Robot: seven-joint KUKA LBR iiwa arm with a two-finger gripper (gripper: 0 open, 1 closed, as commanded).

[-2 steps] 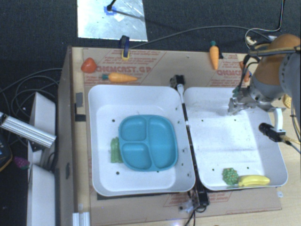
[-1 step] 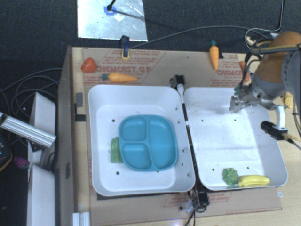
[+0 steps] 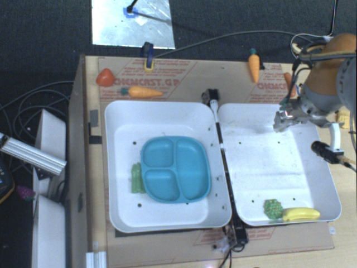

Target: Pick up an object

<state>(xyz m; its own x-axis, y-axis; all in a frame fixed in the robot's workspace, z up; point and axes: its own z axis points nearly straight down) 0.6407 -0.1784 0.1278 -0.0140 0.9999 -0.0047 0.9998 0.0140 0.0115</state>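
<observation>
Dark carpet surrounds a brown cardboard-covered surface [image 3: 167, 77] that carries two shallow white bins side by side, seen from above at a slant. A grey arm with an orange band reaches in from the right, and its fingers [image 3: 283, 119] hang over the upper right part of the right bin [image 3: 262, 155]. Nothing can be seen between them, but whether they are open or closed cannot be told from this angle.

Well below the fingers, at the near edge of the right bin, lie two toy foods touching each other — a yellow banana [image 3: 302, 214] and a green broccoli piece [image 3: 273, 208]. The banana's long axis runs roughly left to right, its left end against the broccoli and its right end pointing toward the bin's lower right corner.

Far to the left of the fingers, the left bin [image 3: 128, 121] holds a blue divided plate [image 3: 174, 169] with three compartments. A green vegetable piece [image 3: 136, 178] lies just beside the plate's left rim, its long axis running top to bottom.

Outside the bins, on the cardboard beyond them, rest three more toys — a carrot [image 3: 254, 66] above and left of the fingers, pointing top to bottom, a second carrot [image 3: 143, 92] lying left to right, and a tomato [image 3: 105, 77] farther left.
</observation>
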